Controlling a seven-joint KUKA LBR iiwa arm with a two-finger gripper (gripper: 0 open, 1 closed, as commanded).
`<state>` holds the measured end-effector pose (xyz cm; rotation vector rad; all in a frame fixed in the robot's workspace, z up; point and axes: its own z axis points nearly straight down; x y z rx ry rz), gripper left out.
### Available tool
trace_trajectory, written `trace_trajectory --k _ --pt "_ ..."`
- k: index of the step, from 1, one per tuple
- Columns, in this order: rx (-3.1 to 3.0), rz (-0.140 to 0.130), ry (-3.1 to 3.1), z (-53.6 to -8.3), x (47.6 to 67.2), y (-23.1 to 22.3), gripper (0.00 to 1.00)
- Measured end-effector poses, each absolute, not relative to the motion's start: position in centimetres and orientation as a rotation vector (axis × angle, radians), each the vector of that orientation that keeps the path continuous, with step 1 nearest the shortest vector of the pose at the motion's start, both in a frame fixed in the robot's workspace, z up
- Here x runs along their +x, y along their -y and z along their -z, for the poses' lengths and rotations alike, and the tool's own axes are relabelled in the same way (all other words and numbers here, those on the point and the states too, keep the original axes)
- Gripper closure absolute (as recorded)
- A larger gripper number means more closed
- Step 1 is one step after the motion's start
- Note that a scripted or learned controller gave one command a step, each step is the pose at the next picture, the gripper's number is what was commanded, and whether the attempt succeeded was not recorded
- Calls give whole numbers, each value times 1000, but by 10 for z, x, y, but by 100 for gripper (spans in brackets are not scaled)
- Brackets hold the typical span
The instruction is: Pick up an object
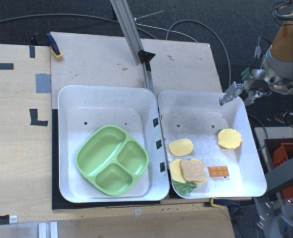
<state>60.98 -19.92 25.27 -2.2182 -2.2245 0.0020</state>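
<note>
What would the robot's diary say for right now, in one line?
stage: approaching | gripper: above right bin far rim, holding nothing | food pieces: round yellow piece, bread slice | left bin: green plate

A pale wooden bench [17,148] stands on dark carpet [211,9] strewn with thin cables [196,26].

A green plate [112,159] with three compartments lies in the left bin [67,133], toward 6 o'clock of its floor. A grey pole [131,31] slants down from 12 o'clock to a black clamp [146,56] above the seam between the bins. A blue and yellow clamp [54,45] sits at 11 o'clock on the bench [97,58]. Thin cables [186,26] loop over the dark floor at 1 o'clock. Grey and black tape marks [42,82] dot the wooden board at 9 o'clock.
</note>
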Motion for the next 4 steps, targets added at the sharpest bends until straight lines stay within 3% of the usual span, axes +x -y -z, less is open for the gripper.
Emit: trace_trajectory --k 1,4 --pt "-2219 -3 2224 -253 610 199 0" --pt "-2219 -4 2225 -86 615 199 0"
